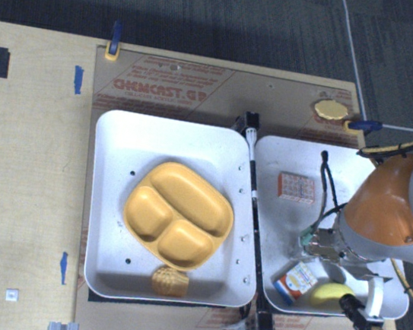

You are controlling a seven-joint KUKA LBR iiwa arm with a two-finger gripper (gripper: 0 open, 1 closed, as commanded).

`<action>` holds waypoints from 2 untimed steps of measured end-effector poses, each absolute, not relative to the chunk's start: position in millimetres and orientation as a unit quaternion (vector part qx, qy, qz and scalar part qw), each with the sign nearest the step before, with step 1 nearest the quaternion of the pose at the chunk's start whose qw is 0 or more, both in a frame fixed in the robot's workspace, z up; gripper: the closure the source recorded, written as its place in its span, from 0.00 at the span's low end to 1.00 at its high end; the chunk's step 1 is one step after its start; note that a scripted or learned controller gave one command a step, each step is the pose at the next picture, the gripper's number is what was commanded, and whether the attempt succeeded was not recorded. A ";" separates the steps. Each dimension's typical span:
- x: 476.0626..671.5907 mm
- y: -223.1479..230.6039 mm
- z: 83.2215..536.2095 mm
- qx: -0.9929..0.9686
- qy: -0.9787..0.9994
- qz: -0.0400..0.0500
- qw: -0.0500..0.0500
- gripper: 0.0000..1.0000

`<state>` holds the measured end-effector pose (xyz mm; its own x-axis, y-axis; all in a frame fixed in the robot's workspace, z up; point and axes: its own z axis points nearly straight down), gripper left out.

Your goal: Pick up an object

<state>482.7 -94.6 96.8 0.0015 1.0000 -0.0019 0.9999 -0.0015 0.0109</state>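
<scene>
My gripper (316,244) hangs low over the right bin (284,160), near its front half, under the orange-banded wrist. Just in front of it a small white, red and blue carton (297,281) lies on the bin floor. A yellow banana-shaped piece (329,293) lies right beside the carton, toward the bin's front edge. The arm covers the bin's right side. I see nothing held in the gripper.
A flat orange-and-white card (297,187) lies at the back of the right bin. The left bin (107,184) holds a large yellow three-compartment plate (178,214) and a small tan woven ball (171,280) at its front. A black cable (327,182) hangs by the wrist.
</scene>
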 end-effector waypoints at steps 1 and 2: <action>482.6 -94.6 96.7 0.708 0.707 0.003 0.004 0.00; 480.0 -94.5 86.0 0.707 0.707 0.001 0.000 0.00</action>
<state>480.0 -94.5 86.0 -0.0002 1.0000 0.0013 1.0000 0.0002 0.0014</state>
